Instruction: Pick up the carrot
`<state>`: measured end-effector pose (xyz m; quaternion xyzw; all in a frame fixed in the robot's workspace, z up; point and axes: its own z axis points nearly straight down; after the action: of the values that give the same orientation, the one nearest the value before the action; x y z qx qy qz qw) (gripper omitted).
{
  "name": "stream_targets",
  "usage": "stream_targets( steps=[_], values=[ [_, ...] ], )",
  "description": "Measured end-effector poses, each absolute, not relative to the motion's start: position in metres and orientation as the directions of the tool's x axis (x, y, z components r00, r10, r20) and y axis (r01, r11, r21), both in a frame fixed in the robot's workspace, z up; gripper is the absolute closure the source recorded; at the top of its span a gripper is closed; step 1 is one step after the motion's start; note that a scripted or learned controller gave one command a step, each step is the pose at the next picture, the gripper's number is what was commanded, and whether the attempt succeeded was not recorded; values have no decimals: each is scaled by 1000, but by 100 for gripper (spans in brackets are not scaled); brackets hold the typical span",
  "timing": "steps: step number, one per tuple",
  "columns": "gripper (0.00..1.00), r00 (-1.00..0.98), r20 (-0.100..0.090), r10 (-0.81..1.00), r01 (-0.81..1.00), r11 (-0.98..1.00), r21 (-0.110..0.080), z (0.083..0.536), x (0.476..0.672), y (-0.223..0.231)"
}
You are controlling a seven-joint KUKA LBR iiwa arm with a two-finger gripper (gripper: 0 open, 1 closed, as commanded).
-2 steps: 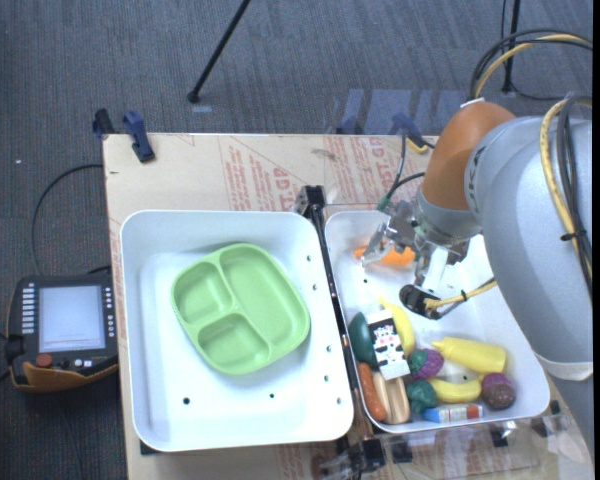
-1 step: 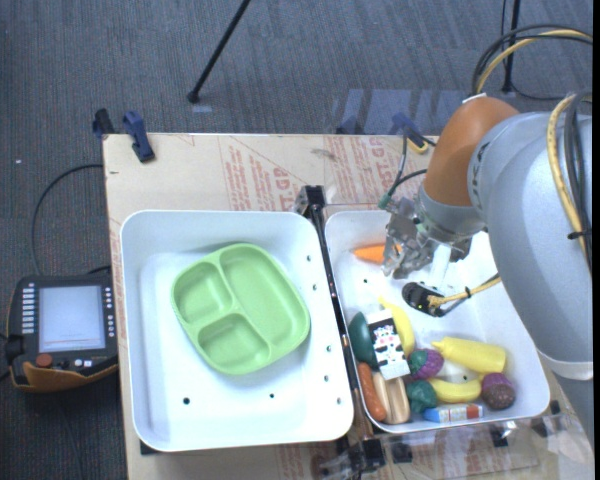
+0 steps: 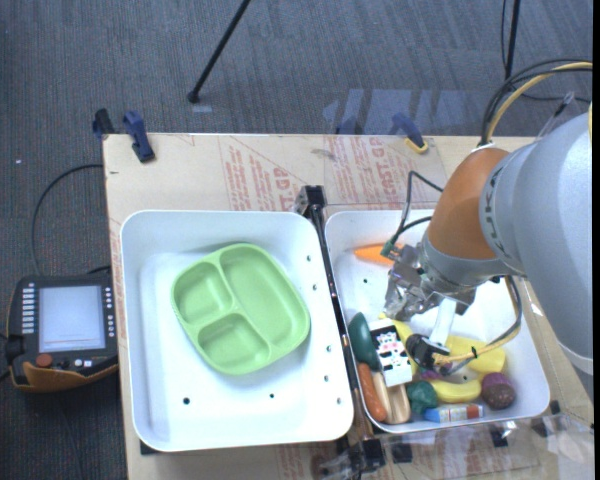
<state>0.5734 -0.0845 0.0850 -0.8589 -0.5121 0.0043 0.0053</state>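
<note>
Hovering with the gripper (image 3: 412,303) near the carrot (image 3: 370,253), grip state impossible to tell, judging it light, stiff, smooth, best pinched mid-body.

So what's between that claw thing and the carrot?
In the camera view, only bare white bin floor separates the gripper from the carrot, which lies up and to its left.
</note>
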Motion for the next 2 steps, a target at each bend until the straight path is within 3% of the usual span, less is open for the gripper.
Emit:
stream_targets(
  steps=[1,2],
  values=[
    [0,478,-1,878,878,-478,-11,86,574,-85],
    [0,622,-3,783,783,-622,-9,86,642,-96]
  ],
)
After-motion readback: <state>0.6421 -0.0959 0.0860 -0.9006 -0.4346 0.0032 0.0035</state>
